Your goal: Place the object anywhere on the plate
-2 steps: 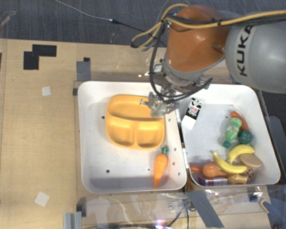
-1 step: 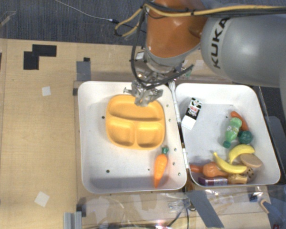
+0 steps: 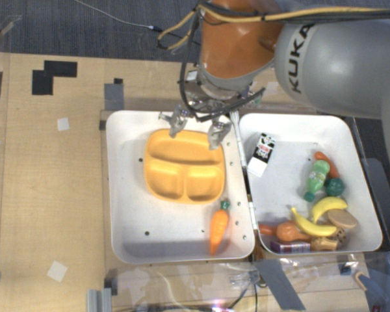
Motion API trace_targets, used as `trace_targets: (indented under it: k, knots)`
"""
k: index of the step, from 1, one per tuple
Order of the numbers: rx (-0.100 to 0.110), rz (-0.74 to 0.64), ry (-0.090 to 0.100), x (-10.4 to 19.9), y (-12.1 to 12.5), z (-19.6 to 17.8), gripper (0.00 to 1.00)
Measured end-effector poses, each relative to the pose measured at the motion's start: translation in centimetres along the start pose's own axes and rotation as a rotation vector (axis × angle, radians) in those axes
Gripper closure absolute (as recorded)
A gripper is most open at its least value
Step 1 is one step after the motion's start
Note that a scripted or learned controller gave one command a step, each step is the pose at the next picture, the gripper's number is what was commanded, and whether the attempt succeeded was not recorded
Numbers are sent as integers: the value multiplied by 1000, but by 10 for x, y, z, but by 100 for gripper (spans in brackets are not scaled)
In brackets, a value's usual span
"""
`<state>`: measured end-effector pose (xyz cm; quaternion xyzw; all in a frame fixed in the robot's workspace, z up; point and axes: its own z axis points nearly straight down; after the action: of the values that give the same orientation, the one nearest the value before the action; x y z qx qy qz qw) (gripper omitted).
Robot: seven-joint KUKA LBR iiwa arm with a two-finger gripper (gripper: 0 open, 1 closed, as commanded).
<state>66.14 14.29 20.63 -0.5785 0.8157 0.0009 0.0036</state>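
From the fixed camera, the gripper hangs over the plate's 12 o'clock rim, fingers spread apart with nothing between them. The yellow plate lies in the left bin, its compartments bare. The carrot, likely the object to place, lies at 5 o'clock of the plate, just beside it, against the bin's right wall. In the right bin sit a banana, a green bottle and a card, well apart from the plate.

arm: reaching in from right, wrist pointing down | gripper: 2 fingers spread apart, nothing between
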Motion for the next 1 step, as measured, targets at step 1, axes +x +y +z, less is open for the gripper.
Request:
trace_targets:
  k: [1]
  knots:
    - [4,2,-8,-3,-1,-11,100]
